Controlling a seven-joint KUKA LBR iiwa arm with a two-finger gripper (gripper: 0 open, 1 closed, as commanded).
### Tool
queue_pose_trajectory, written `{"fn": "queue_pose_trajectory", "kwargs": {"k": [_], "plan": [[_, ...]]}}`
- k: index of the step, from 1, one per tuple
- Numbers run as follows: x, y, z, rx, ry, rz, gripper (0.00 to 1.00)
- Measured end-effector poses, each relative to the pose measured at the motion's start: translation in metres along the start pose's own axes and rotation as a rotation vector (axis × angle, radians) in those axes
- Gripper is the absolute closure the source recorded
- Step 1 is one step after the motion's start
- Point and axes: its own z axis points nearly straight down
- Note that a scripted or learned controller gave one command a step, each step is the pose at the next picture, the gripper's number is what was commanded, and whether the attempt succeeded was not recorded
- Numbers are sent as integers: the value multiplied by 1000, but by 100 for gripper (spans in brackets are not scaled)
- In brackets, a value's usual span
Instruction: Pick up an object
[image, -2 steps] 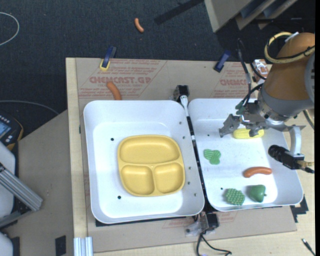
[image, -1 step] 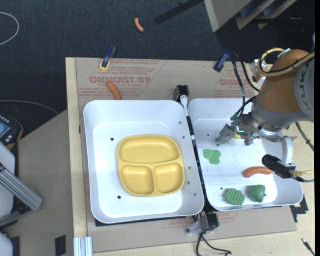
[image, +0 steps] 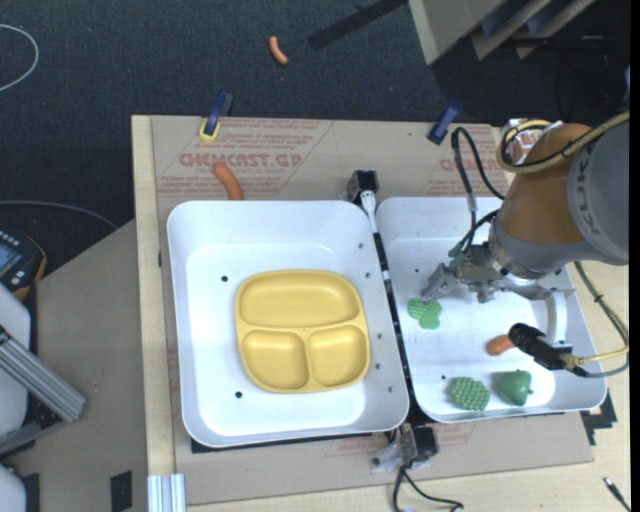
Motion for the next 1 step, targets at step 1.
{"fn": "queue_pose_trajectory", "kwargs": {"k": [1], "plan": [[0,1,22,-5,0,0,0]]}}
